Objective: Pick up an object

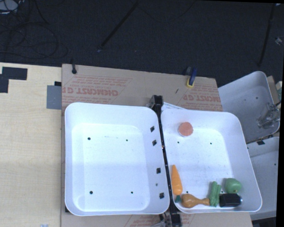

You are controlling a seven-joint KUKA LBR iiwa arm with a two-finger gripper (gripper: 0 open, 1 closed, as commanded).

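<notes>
1. Near edge of right shallow white plastic bin (246,154): orange-yellow gourd-shaped toy (193,200), black block (230,200), slim green pod (214,193), round green toy (232,185).
2. Orange carrot-shaped toy (176,180) lies along its left wall.
3. Round salmon-pink disc (185,129) sits far, well apart.
4. Left shallow white bin (71,154) adjoins.

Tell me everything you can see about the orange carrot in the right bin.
The carrot is a small, smooth orange piece that looks like toy plastic. It tapers, narrower at its upper end, and lies flat and nearly lengthwise against the left wall of the right bin, low down. Its lower end sits close to the yellow-orange pear-shaped piece; whether they touch is unclear.
</notes>
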